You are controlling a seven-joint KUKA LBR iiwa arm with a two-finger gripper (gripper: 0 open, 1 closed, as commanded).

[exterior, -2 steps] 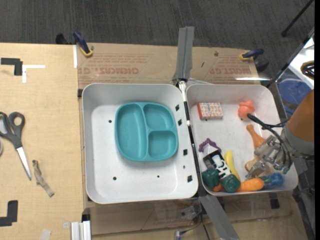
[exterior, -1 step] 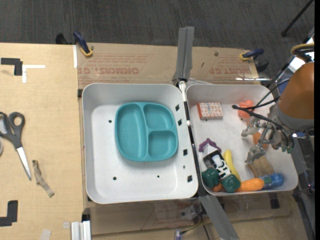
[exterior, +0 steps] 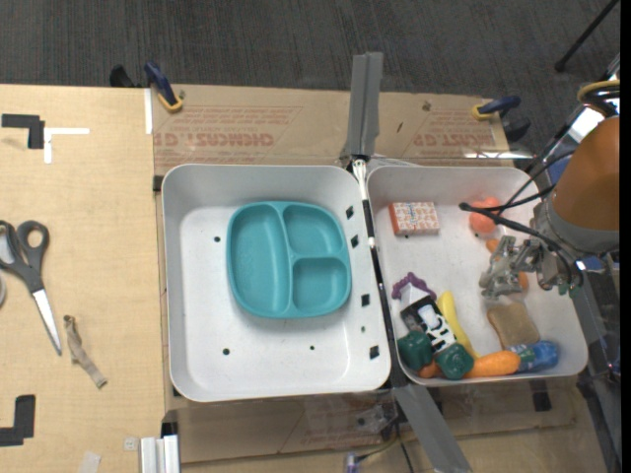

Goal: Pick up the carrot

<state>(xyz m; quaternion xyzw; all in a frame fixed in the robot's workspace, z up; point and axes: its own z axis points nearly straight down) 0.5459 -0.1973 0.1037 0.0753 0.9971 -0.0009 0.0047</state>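
The carrot (exterior: 493, 364) is orange with a dark green top (exterior: 455, 363). It lies flat along the front wall of the right bin (exterior: 449, 180). My gripper (exterior: 501, 272) hangs over the right side of that bin, above the bin floor. It is well behind the carrot, roughly a hand's width away. Nothing shows in its grasp. The grey arm with its orange band (exterior: 595, 180) comes in from the right.
Around the carrot lie a blue item (exterior: 538, 354), a brown block (exterior: 511, 324), a yellow banana (exterior: 453, 321), a black-and-white item (exterior: 426, 317) and a green piece (exterior: 414, 347). Further back are a small box (exterior: 414, 217) and an orange ball (exterior: 481, 221). A teal divided plate (exterior: 291, 259) sits in the left bin.
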